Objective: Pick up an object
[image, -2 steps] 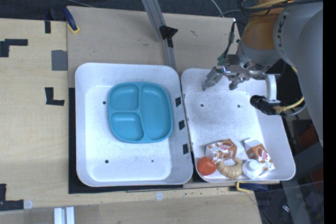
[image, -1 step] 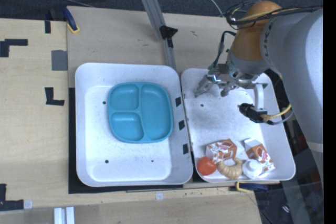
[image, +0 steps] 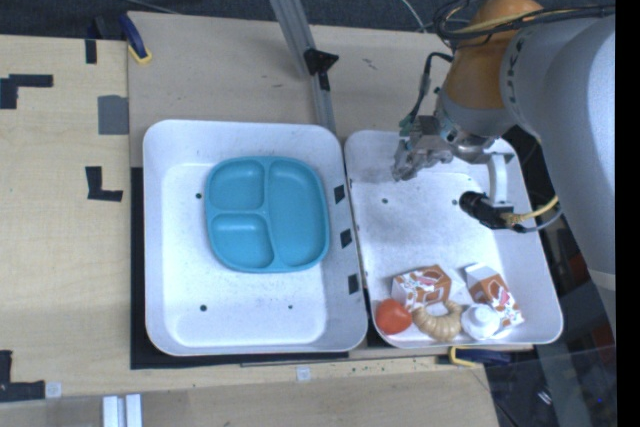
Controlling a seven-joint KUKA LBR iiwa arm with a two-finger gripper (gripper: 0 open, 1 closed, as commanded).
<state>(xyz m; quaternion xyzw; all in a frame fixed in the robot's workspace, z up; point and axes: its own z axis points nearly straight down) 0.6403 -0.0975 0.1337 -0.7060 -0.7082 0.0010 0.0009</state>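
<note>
Divided plate (image: 267, 214) in left bin (image: 170, 315); food items (image: 445, 303) along right bin's (image: 420, 225) near edge.

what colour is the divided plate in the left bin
Light blue; the divided plate shows clearly in the camera view.

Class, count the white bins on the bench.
2: the left bin holding a blue divided plate, and the right bin beside it, under the hand.

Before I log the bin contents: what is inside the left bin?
The left bin holds a blue divided plate, lying flat with nothing in its three compartments. The bin floor under the plate is covered.
</note>
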